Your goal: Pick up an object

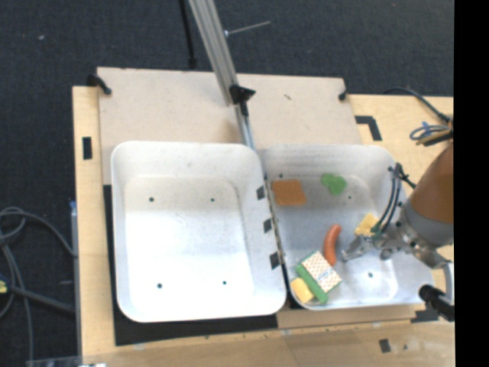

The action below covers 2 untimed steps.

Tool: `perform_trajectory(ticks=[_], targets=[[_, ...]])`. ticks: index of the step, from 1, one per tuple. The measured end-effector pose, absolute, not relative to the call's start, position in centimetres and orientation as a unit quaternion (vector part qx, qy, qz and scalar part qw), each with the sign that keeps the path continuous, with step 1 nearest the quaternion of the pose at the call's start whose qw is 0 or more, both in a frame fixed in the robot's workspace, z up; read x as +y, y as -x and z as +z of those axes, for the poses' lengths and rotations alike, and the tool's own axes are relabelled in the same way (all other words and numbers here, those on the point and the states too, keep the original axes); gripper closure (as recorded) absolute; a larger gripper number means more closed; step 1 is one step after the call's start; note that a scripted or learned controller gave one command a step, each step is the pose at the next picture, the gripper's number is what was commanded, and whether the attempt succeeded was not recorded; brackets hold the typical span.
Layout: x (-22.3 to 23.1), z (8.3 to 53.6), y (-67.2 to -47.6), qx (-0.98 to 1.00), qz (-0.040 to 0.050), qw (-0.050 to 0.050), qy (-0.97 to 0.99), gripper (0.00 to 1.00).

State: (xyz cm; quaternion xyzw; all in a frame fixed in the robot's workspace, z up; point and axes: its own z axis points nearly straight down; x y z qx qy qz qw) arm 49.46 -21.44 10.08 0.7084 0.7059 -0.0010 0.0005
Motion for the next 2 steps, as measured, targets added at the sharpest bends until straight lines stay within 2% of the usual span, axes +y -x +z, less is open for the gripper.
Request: perform_trajectory(ticks=[1,2], targets=[[-21.5,11.2,-49.6,0.704,0.001,0.003,-0.711,1.0],[-20.8,17.2,-49.7,0.708,0.0018,0.004,-0.706,1.0]])
